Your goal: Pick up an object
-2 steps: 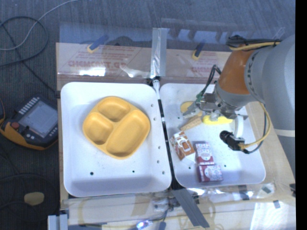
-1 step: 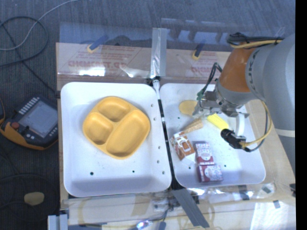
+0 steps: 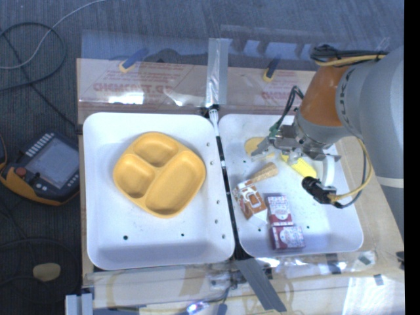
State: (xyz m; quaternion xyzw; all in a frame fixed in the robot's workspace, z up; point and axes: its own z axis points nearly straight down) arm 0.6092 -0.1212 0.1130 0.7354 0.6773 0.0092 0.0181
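Reaching in from the right of the camera view, my end effector (image 3: 283,143) hangs over the upper part of the right bin (image 3: 344,238); I cannot tell from this slant how it stands or whether it holds anything. Just beside it lie a yellow piece (image 3: 254,146) on its left and another yellow object (image 3: 302,167) partly under my wrist. Nearer the bin's middle a tan cork-shaped piece (image 3: 262,173) lies tilted, with a small orange-and-white packet (image 3: 250,199) below it. Two dark red boxes (image 3: 283,222) lie near the bin's lower edge. In the left bin (image 3: 98,241) sits a yellow divided plate (image 3: 159,173). Both bins rest side by side on the bench (image 3: 164,84).
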